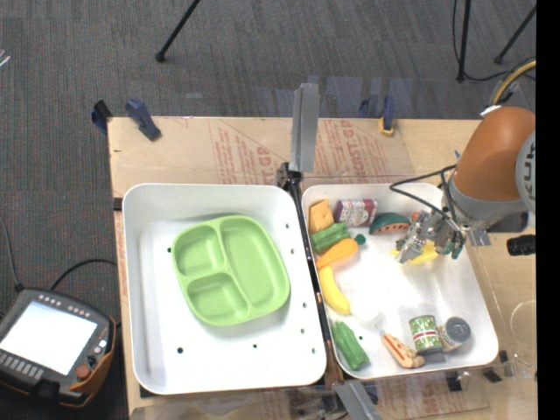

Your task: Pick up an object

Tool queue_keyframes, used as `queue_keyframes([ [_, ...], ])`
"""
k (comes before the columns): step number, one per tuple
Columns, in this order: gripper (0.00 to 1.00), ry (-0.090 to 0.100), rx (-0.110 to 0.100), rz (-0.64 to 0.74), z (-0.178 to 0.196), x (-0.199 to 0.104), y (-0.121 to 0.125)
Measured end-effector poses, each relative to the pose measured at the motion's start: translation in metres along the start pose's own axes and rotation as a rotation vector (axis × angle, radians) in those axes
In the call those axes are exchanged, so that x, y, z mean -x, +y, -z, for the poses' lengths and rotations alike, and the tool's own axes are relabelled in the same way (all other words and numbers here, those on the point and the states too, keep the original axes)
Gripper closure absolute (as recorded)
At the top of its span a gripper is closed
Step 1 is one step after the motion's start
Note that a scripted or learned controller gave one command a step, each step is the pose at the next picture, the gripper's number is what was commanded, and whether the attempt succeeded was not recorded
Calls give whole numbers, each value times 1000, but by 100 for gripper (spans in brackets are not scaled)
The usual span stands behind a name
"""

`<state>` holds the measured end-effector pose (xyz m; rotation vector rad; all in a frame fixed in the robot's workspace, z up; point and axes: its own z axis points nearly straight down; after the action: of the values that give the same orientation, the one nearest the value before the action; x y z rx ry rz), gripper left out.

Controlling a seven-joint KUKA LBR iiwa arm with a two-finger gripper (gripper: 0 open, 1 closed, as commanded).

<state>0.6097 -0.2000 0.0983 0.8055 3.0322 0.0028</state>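
My gripper (428, 241) is low over the upper right part of the right bin (464, 287), reaching in from the right under the orange-banded wrist. A small yellow object (425, 255) peeks out right at its tip, and I cannot tell whether it is gripped or just lying beneath. To the left lie a red and green toy (388, 224), a dark red can (355, 211), an orange carrot (338, 253), a green pepper (329, 235) and a yellow banana (333, 290).
Along the right bin's front lie a green cucumber (352, 346), a green-labelled can (425, 332), a grey tin (455, 330) and a pizza slice (400, 350). The left bin (157, 339) holds a green divided plate (230, 269). A teach pendant (52, 344) sits at lower left.
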Motion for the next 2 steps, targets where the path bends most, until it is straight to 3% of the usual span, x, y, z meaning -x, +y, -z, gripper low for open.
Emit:
queue_keyframes([
  [1,100,5,-1,97,-11,-27,37],
  [2,0,5,-1,97,-11,-26,37],
])
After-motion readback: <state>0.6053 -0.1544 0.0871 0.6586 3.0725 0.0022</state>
